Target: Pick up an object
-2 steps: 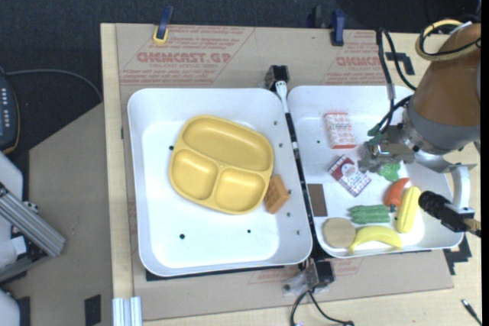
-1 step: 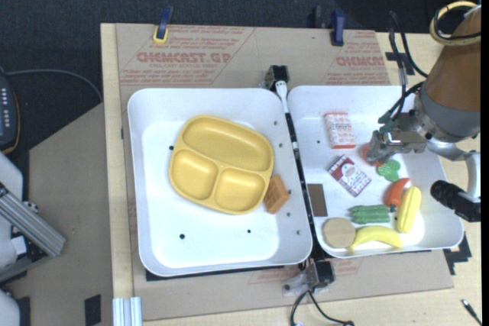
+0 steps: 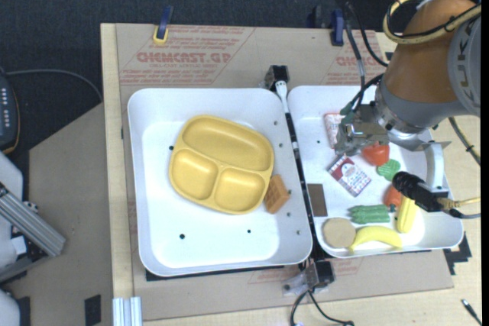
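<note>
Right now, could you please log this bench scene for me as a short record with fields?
left bin: yellow three-compartment plastic tray, with a small brown block at its right edge
right bin: yellow toy banana, round tan disc, green toy vegetable, red-and-white printed packet, red toy piece
gripper: low over the right bin's upper half, above the packet
grasp: cannot tell

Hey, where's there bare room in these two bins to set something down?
The left bin has open floor in front of the yellow tray and along its left wall. In the right bin, only the back left corner is bare; around the gripper, the banana and the small packet are crowded together.
</note>
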Robot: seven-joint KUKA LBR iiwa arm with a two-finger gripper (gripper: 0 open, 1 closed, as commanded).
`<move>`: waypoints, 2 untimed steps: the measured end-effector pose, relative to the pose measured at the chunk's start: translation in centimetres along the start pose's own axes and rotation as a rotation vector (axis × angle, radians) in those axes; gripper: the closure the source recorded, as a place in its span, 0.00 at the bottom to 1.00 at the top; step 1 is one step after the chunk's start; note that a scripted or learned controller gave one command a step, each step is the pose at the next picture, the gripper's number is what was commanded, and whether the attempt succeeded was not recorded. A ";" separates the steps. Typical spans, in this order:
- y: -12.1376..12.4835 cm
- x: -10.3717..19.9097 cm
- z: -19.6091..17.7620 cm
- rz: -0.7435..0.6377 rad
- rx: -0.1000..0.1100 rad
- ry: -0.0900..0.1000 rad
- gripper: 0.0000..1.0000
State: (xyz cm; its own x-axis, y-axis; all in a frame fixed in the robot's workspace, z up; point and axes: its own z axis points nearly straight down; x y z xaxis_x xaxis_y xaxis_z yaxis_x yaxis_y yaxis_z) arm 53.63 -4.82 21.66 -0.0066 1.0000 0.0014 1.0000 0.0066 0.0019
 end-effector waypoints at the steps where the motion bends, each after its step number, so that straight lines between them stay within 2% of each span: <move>1: 2.7 5.5 0.5 -0.001 -0.001 0.000 1.00; 2: 4.1 10.8 -0.4 0.000 -0.001 0.001 1.00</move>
State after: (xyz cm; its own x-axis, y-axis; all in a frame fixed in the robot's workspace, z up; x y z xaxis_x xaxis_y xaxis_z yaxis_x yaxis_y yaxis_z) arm 57.62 6.04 22.07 -0.0069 1.0000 0.0022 1.0000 0.0069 0.0032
